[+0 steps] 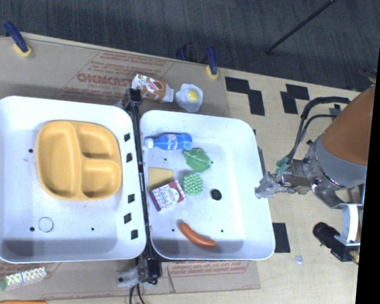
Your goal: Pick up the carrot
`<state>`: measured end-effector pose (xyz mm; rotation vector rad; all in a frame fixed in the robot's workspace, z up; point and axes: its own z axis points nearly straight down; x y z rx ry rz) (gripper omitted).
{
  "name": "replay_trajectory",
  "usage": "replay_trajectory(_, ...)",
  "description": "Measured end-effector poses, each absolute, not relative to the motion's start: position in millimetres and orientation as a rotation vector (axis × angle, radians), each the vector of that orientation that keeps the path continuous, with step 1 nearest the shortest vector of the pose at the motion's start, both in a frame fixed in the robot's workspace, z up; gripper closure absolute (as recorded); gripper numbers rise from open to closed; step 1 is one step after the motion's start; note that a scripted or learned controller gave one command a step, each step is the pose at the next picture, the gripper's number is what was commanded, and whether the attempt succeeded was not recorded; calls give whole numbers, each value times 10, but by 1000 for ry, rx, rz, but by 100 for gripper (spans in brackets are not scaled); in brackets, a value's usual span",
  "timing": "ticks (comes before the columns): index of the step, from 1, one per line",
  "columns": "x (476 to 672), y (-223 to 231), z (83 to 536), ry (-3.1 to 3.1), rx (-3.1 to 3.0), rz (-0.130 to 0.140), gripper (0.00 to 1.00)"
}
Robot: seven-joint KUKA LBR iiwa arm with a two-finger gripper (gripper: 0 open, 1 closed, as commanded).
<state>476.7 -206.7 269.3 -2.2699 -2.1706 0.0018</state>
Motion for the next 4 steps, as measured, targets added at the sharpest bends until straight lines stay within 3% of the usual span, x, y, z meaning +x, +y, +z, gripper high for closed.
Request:
replay_trajectory(3, 4763, -2092, 2665, -2037, -2383, 4, 100)
replay_trajectory(4, 4762, -2064, 2437, -1935, -2470, 3, 100)
